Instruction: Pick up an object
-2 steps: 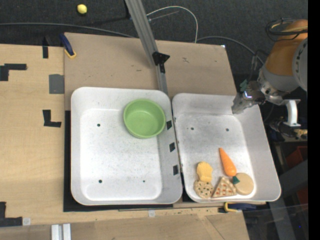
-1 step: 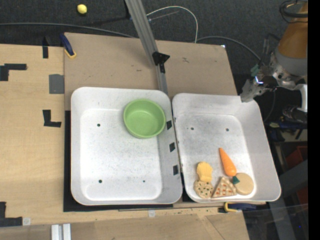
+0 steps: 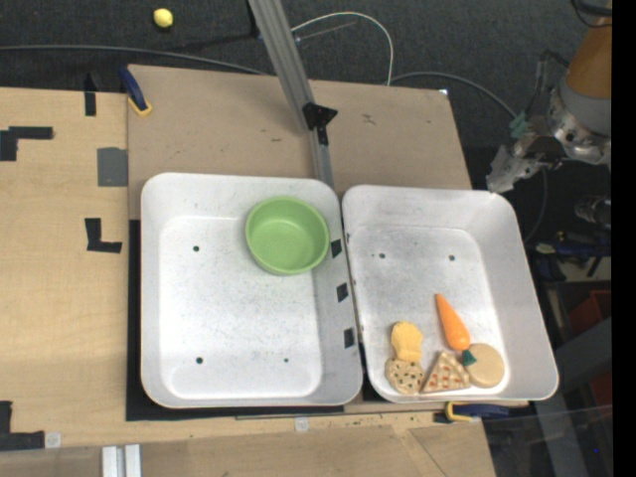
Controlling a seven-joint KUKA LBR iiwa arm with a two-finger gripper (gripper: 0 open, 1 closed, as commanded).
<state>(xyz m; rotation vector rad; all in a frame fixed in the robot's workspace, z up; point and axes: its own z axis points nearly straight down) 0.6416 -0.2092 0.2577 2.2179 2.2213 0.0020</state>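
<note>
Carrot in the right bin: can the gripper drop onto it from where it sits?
Probably yes. The carrot lies exposed from above, with the gripper outside the bin's far-right rim; only the round cookie touching its leafy end crowds a grasp.

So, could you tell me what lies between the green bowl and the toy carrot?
In the camera view, between the green bowl and the carrot lie the bins' adjoining rims and bare, speckled bin floor.

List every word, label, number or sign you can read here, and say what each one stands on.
None: no readable text anywhere.
The green bowl, carrot and pizza slice bear no lettering.
The black tape marks on the bench are plain shapes, not characters.
</note>
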